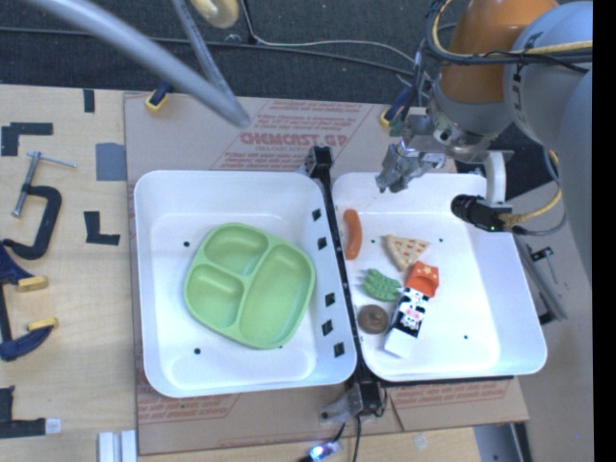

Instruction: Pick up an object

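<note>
Right now my gripper [393, 179] hangs over the upper left corner of the right bin [500, 301], nothing between its fingers; whether they stand open or closed I cannot tell at this slant. Candidates lie below and left of centre in that bin: sausage [352, 233] by the divider, cracker wedge [405, 250], green piece [381, 284], brown disc [372, 318], carton [408, 311] with red top. All look like light, rigid toy foods, likely smooth and a bit slippery. Sausage is nearest and stands apart from the rest; I would take it across its narrow middle. Left bin [154, 287] holds a green tray [250, 285].
</note>
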Controlling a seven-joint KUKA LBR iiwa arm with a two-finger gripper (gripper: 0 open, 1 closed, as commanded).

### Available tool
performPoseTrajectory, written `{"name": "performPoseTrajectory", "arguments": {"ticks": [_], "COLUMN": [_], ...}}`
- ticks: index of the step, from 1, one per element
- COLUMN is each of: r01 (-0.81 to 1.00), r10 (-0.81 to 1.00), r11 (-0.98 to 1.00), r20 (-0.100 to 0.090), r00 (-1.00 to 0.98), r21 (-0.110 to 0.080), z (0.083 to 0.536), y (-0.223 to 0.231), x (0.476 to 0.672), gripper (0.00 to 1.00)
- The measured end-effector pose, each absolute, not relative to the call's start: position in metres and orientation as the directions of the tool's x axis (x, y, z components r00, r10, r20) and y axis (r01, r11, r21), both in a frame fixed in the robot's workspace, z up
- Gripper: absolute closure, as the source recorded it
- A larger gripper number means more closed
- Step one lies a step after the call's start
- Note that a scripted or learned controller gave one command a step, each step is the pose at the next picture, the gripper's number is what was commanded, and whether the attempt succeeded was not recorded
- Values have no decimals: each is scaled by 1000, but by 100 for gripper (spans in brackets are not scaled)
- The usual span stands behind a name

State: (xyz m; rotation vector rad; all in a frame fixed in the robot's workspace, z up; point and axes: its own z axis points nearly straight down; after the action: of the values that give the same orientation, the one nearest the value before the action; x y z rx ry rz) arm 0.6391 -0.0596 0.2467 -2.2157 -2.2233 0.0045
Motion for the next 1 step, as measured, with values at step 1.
{"name": "performPoseTrajectory", "arguments": {"ticks": [1], "r01": [1000], "r10": [1000], "r11": [5], "r20": [1], "r00": [-5], "r21": [-4], "z": [237], "y": [-6], "x": [616], "gripper": [100]}}
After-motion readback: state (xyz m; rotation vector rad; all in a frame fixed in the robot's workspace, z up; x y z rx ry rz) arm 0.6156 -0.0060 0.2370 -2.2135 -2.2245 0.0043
